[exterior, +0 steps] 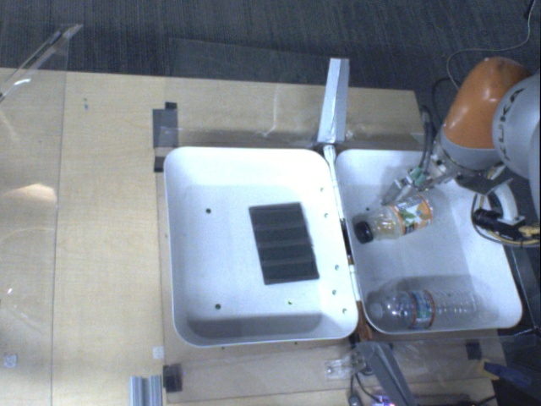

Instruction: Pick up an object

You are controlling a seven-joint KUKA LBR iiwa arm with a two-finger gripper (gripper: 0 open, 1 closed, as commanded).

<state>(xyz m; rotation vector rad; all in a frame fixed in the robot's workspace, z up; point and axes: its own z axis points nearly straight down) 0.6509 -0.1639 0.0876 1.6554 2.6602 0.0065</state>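
My gripper (412,184) hangs over the upper middle of the right bin (490,252), reaching in from the right under the orange-banded wrist. Just below it lies a small clear bottle (396,222) with a black cap and a green and orange label, on its side with the cap pointing left. The gripper's tip is at or just above the bottle's right end, and I cannot make out contact. A larger clear water bottle (420,306) lies on its side along the right bin's front wall. A black ribbed rectangular block (283,243) rests flat in the middle of the left bin (194,227).
The two bins meet at a shared rim down the middle, with a grey metal post (335,100) standing behind that junction. Black cables (499,222) loop off the arm over the right bin's right edge. The wooden bench (84,227) spreads out to the left.
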